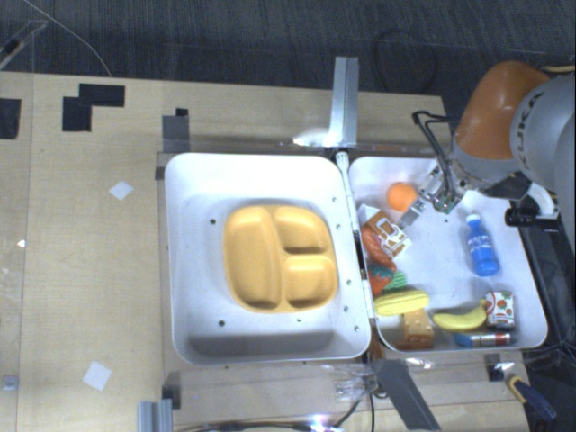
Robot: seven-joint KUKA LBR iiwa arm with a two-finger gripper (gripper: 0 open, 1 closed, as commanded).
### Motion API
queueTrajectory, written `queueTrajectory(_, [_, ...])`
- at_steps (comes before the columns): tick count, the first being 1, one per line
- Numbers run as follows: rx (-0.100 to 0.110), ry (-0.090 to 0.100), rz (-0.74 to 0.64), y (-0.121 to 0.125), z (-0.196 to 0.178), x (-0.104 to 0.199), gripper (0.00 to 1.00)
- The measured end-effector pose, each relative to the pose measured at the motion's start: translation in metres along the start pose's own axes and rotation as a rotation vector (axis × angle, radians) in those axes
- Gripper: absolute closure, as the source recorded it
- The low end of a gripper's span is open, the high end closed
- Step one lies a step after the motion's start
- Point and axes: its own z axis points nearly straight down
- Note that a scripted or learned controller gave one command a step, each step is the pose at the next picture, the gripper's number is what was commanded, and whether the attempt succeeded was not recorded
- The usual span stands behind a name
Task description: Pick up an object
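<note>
Bins sit side by side on the wooden bench (81, 268), the left bin (189, 241) bearing a yellow divided tray (279, 257) with three compartments, lying flat near its middle. The right bin (531, 286) holds the clutter: an orange ball (401, 194) near its upper left, a blue bottle (481, 245) lying toward the right wall, and an orange-and-white packet (385, 238) against the left wall just below the ball. Beneath that packet lies a red and green item (389, 280), too jumbled to name. Along the bottom of the bin lie a yellow block (400, 302), a tan piece (417, 329) touching it from below, a banana (461, 319), a small red-and-white can (500, 308) just to the banana's right, and a thin red stick-like thing (490, 338) under the banana. The arm (531, 133) reaches in from the right, its orange band above the upper right part of the bin, and the gripper (439, 193) hangs over the bin's upper part, just right of the orange ball and above-left of the blue bottle. Its tip is small and blurred, so how far it is open cannot be told, and nothing can be made out in its grasp. A metal post (345, 102) stands upright behind the seam between the two bins.
</note>
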Motion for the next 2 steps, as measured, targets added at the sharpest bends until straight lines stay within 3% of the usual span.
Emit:
queueTrajectory(1, [0.019,0.002,0.197,0.036,0.001,0.014,0.0])
queueTrajectory(2, [-0.003,-0.007,0.179,0.049,-0.014,0.015,1.0])
